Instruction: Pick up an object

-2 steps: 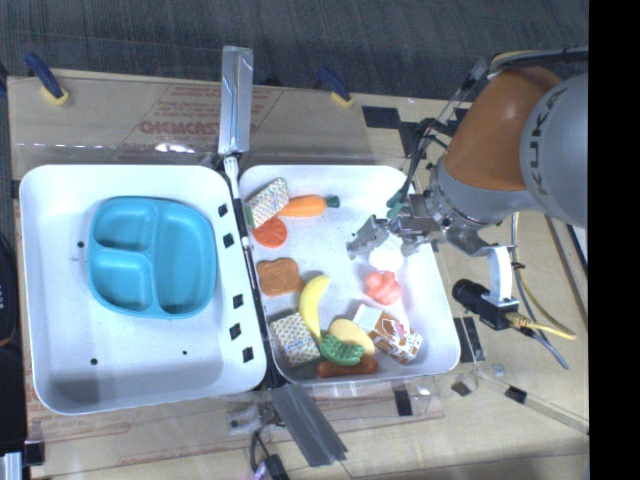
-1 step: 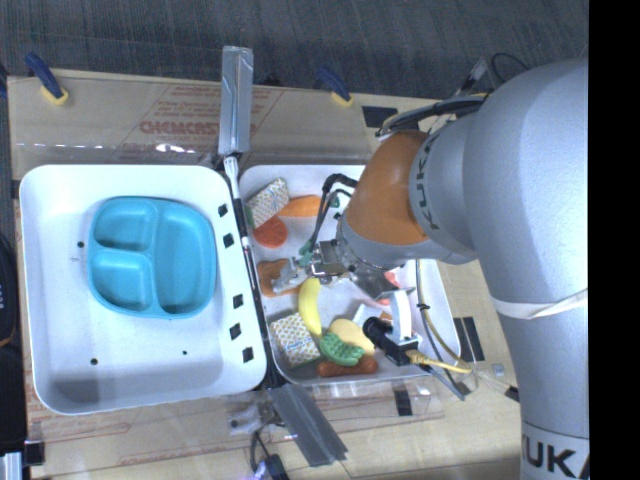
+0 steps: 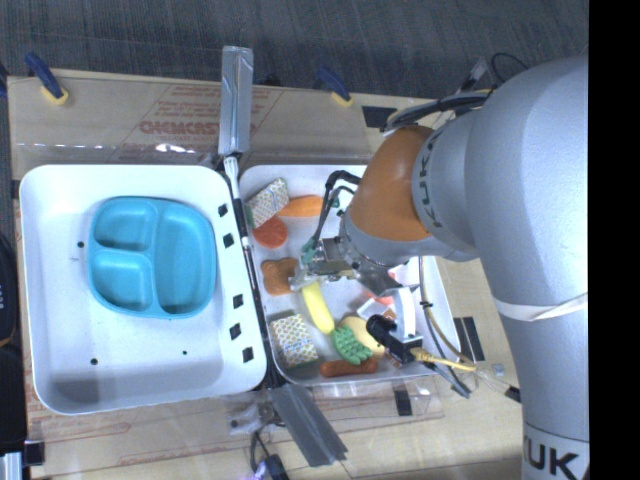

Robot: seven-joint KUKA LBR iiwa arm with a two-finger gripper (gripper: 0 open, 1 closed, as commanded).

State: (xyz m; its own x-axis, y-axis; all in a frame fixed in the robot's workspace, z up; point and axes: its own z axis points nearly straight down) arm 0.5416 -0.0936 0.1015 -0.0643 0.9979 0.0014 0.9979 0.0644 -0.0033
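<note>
Hovering at the banana's top end: gripper low in the right bin

Arm [image 3: 500, 168] reaches in from the view's right, and its orange band sits up and to the right of the banana [image 3: 319, 309]. Gripper [image 3: 312, 264] is just above the banana's upper tip in the view. Contact with the tip cannot be judged from this angle. How far the claw is open cannot be told, because the wrist body covers it from above. Whether it has hold of anything cannot be told either.

Candidate objects, all placed from the banana:
- Banana: yellow, lying flat at a slant near the middle of the right bin [image 3: 300, 173], top end under the gripper.
- Brown piece [image 3: 277, 274]: just left of the banana's top end, beside the gripper.
- Tomato [image 3: 270, 233]: red, up and left, beyond the brown piece.
- Carrot [image 3: 302, 207]: orange, well above, near the bin's far wall.
- Upper block [image 3: 267, 204]: checked, up and left, just beside the carrot.
- Lower block [image 3: 293, 337]: checked, down and left, near the banana's lower end.
- Green piece [image 3: 347, 344]: down and right, close to the lower end.
- Sausage [image 3: 348, 368]: reddish brown, below, along the bin's near wall.

Left bin [image 3: 60, 298] is well to the banana's left and holds a blue divided plate [image 3: 152, 255].
</note>
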